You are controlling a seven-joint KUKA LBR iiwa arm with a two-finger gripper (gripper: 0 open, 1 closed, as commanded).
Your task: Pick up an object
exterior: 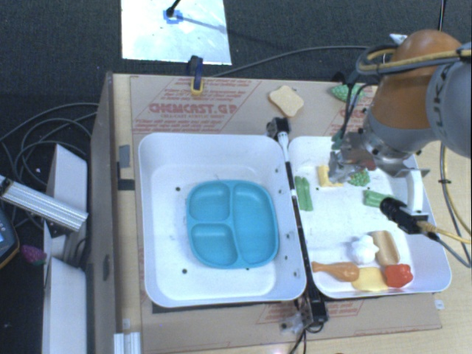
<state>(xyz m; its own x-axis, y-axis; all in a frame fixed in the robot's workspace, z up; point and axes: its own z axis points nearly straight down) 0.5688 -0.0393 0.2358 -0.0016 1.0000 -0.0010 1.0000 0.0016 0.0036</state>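
Two shallow white bins sit side by side on a tan cardboard sheet [221, 98] printed in red with "CHEMCAST GP"; the smaller red lines around it are too fine to read.

The left white bin [158, 153], centre of frame, holds a light blue plastic divided plate [231, 223] with three compartments, lying flat.

The right white bin [435, 268], right of centre, holds toy food. A green pod-shaped piece [303, 193] lies along the bin's left wall. A small yellow piece [324, 175] sits near the upper middle, touching or just beside the gripper. A green leafy piece [361, 177] is partly under the arm, and a green block [373, 198] sits just below it. In the lower right of the bin: a white ball-shaped piece [363, 250] touching a tan bread-roll piece [386, 246], a red tomato-like piece [398, 275], an orange drumstick-shaped piece [338, 271], and a flat yellow piece [372, 282] under the red one.

The gripper [341, 165] is low over the upper middle of the right bin; cannot tell how it stands or whether it holds anything. The grey arm with orange band [413, 65] comes in from the upper right.

Outside the bins: a tan toast-shaped piece [286, 100] on the cardboard above the divider, another green piece [342, 92] upper right. A yellow-and-blue clamp [196, 76] is at the cardboard's top edge. A shiny square sheet [175, 21] lies top left.
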